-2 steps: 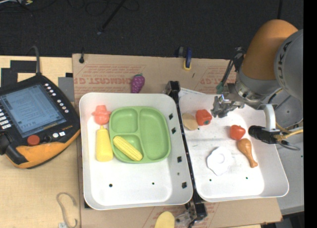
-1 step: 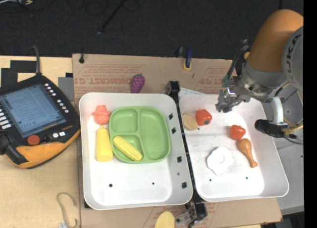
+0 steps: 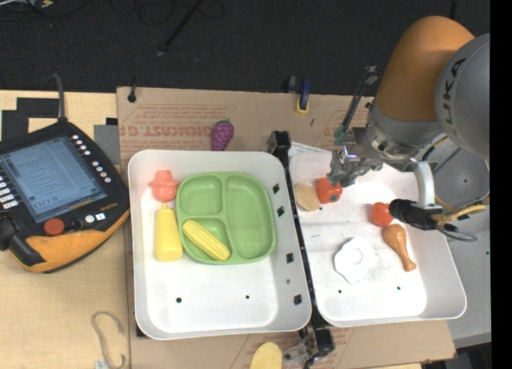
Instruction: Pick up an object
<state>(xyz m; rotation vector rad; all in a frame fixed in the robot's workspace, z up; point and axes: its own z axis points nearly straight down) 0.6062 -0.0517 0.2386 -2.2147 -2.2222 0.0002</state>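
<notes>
End effector (image 3: 342, 169) low in right bin (image 3: 432, 299), directly above red tomato-like toy (image 3: 329, 191) near bin's left wall; finger state cannot be told. Tan round piece (image 3: 306, 196) touches toy's left.

I log two bins side by side on my bench: left bin (image 3: 152, 295), right bin (image 3: 436, 299). In the left bin, a divided plate (image 3: 240, 215) sits toward the back, with a corn cob (image 3: 206, 240) lying in its front-left compartment; a bottle (image 3: 166, 234) stands just left of the plate, a small figure (image 3: 163, 186) behind it. In the right bin, a tomato (image 3: 329, 191) lies at the back left under the gripper (image 3: 342, 169), a round piece (image 3: 306, 196) just left of it, a drumstick (image 3: 398, 245) to the right, a fried egg (image 3: 352, 259) in front. A pendant (image 3: 56, 191) rests left of the bins; a grape bunch (image 3: 222, 134) lies behind them.
</notes>
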